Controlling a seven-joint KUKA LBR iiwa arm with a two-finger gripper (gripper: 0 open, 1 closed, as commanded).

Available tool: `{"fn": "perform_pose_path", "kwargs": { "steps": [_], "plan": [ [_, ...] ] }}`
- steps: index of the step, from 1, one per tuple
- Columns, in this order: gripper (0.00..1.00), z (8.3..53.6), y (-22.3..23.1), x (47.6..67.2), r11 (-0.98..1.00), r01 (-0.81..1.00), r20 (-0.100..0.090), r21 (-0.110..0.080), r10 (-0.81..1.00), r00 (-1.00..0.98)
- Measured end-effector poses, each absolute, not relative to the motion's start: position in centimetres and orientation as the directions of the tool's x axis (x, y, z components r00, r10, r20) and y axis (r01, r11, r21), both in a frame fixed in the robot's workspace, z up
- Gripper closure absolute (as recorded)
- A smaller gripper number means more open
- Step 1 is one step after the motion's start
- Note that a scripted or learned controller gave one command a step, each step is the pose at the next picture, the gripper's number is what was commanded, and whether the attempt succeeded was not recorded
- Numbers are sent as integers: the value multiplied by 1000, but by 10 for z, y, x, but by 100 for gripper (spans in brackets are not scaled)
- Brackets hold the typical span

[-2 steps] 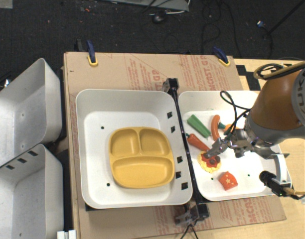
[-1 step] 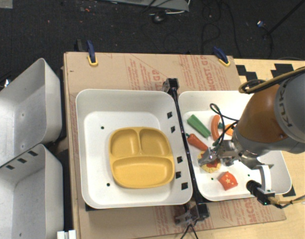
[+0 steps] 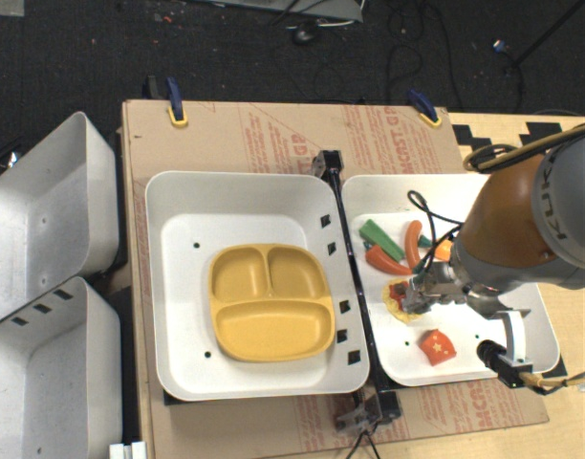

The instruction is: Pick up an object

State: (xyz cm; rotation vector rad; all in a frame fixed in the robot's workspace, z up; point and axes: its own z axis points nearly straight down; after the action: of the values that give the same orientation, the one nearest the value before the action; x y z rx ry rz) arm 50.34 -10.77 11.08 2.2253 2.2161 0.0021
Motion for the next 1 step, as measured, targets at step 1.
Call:
{"fn": "perform_pose_path", "kwargs": {
  "steps": [1],
  "plan": [
    [100,174,-109,502,2,1000,-1,5,1000,-2]
  ]
}}
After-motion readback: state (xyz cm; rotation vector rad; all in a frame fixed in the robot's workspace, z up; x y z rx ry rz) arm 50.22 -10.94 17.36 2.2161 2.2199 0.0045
